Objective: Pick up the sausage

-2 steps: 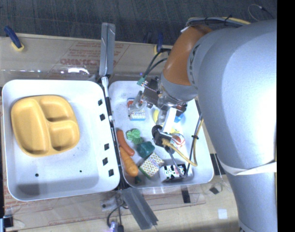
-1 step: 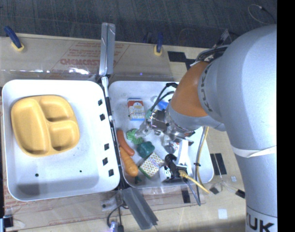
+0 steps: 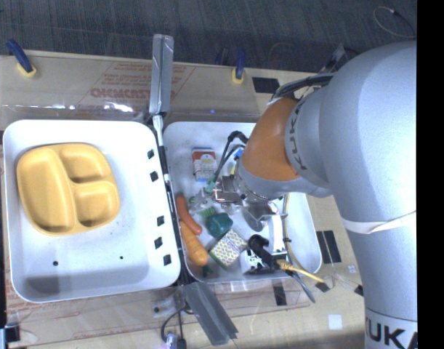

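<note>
Pincer over the right bin, sausage off to its left

The sausage (image 3: 188, 215) lies along the left wall of the right bin (image 3: 306, 227), long axis running near-to-far, just above what looks like a carrot (image 3: 197, 249). The pincer (image 3: 229, 195) hangs right of it, near a teal object (image 3: 220, 225); the wrist hides its tips, so I cannot tell whether they are spread. It must shift left.

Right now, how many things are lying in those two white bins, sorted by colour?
Yellow: 1, the divided tray in the left bin
Orange-red: 2, the sausage and a carrot-like piece, both in the right bin
Teal: 1, a small block
Patterned: 1, a checkered packet
Red and white: 1, a small carton
Total: 6 that I can tell apart; the arm hides more.
</note>
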Available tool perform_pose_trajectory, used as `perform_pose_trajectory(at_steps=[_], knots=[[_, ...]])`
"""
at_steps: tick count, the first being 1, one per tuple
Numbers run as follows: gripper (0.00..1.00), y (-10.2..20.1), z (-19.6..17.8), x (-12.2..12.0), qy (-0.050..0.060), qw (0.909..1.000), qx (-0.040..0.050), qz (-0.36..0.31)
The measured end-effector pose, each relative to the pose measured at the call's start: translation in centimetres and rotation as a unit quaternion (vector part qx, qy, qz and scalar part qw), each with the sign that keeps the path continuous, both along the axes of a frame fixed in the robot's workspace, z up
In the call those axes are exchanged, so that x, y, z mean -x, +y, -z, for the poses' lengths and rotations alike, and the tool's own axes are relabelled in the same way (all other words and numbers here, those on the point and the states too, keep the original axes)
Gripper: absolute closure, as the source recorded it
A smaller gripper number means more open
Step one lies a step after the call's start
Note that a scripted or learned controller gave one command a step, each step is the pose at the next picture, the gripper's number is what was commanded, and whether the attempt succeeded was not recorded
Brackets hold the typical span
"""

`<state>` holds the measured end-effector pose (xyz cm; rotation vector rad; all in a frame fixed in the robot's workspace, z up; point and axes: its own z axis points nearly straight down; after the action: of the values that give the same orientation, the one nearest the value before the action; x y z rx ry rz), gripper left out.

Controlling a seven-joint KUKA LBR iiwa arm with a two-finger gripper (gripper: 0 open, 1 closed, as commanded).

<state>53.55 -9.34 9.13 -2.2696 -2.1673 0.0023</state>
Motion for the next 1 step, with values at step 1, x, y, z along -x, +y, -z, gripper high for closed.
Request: perform_pose_trajectory(at_steps=[1], knots=[[0.00, -0.56, -0.06, -7.66, -0.001, 1.0000, 0.0001, -0.002]])
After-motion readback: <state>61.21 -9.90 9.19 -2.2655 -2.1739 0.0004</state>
